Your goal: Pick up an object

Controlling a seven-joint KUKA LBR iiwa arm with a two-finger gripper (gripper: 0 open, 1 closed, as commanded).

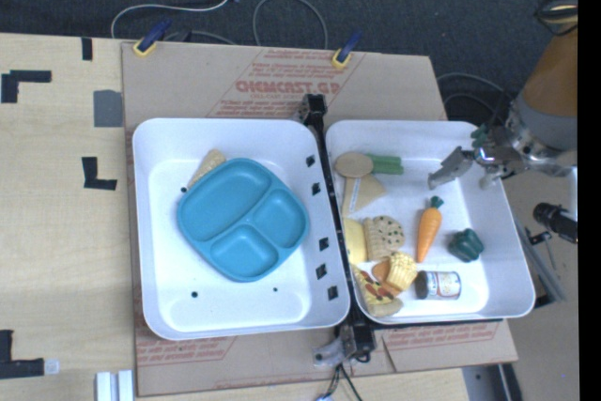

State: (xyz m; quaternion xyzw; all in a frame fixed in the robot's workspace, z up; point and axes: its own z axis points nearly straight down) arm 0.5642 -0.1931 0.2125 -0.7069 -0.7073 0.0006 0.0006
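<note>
Crowding my right white bin's [502,211] near edge are a small can [438,285] and corn cob [402,270]; the orange plastic carrot [428,233] lies mid-bin. My gripper [467,162], jaws spread and empty, hovers at the far-right corner; descending off-centre could nudge the carrot away.

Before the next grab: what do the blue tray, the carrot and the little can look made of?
Blue tray: looks like moulded plastic, matte, one even colour with rounded compartments. Carrot: probably toy plastic, smooth, uniform orange with a green top. Can: likely metal or a plastic replica; dark end and pale label, too small to settle.
</note>
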